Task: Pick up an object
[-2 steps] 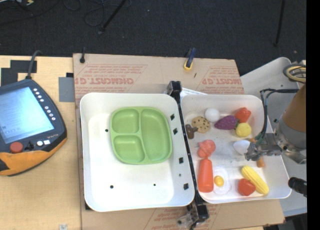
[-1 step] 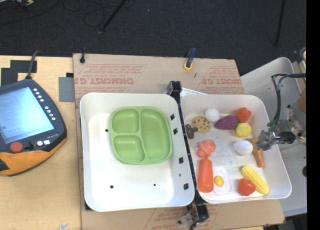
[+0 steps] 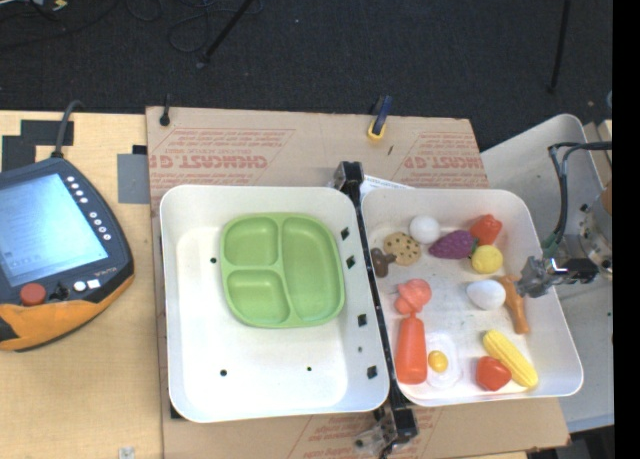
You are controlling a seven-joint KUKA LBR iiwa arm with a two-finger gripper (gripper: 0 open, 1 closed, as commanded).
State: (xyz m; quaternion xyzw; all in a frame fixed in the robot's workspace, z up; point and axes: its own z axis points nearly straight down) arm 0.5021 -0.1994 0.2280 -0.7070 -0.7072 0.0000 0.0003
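Pincer at the 3 o'clock rim of the right bin, reaching in from the right; whether it is wide or narrow can't be told, and nothing shows between its tips.

Desk, tan, carries a cardboard sheet w/ two white bins side by side. Left bin holds a green divided plate, three compartments, set toward 12 o'clock.

At the desk's 9 o'clock edge: a grey-and-orange control pendant, screen lit.

Right bin, toy food, approx. large to small. Orange bottle at 7 o'clock, upright in frame, pink piece just above it. Yellow corn at 5 o'clock, red piece touching its lower side. Carrot at 3 o'clock, just beside the pincer. Purple grapes near 12 o'clock, w/ a red pepper at 1 o'clock and a yellow lemon just below that. White egg right of centre, near the carrot. White ball at 11 o'clock; cookie at 10 o'clock. Fried egg at 6 o'clock, beside the bottle.

A yellow clamp grips the cardboard's 12 o'clock edge.
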